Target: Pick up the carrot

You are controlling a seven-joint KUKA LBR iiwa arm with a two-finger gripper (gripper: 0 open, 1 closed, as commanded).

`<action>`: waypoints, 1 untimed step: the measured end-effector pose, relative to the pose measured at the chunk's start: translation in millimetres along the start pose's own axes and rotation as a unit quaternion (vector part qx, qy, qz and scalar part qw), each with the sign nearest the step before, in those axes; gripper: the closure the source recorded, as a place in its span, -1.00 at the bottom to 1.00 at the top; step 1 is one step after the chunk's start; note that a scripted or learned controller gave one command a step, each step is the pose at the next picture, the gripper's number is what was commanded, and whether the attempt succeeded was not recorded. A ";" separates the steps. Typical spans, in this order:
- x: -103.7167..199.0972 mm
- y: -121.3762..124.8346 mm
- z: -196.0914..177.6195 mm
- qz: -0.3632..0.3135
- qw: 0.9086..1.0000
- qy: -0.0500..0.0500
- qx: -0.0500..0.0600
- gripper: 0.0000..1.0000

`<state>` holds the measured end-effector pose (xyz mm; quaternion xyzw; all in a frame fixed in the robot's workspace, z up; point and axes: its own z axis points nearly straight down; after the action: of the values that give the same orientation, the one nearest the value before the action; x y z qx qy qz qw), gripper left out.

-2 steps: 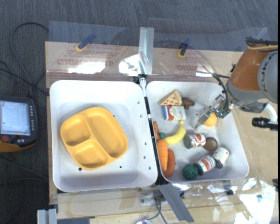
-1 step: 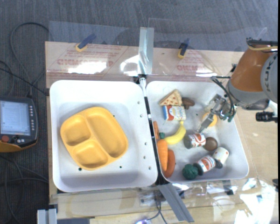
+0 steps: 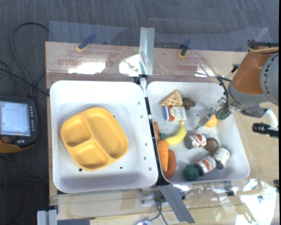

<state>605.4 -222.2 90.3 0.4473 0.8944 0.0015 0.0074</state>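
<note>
The carrot (image 3: 163,154) is orange and lies lengthwise against the left wall of the right bin (image 3: 241,165), near its front. A second, shorter orange piece (image 3: 171,161) touches its right side. My gripper (image 3: 205,120) hangs over the right half of that bin, well to the right of the carrot and farther back, angled down toward the left. A small yellow item (image 3: 212,122) sits right beside the gripper tip. The arm's orange band (image 3: 250,76) shows above the bin's right rim.
The right bin also holds a sandwich wedge (image 3: 172,98), a small carton (image 3: 174,113), a banana (image 3: 177,136), two cans (image 3: 196,141) (image 3: 207,164), a brown ball (image 3: 211,144) and a green broccoli (image 3: 191,172). A yellow divided plate (image 3: 93,137) lies in the left bin (image 3: 61,177).
</note>
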 end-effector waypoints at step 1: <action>57.7 28.2 -39.7 -0.042 0.999 0.004 0.003 -1.00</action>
<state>592.8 -159.0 129.7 0.4097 0.9122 0.0004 0.0022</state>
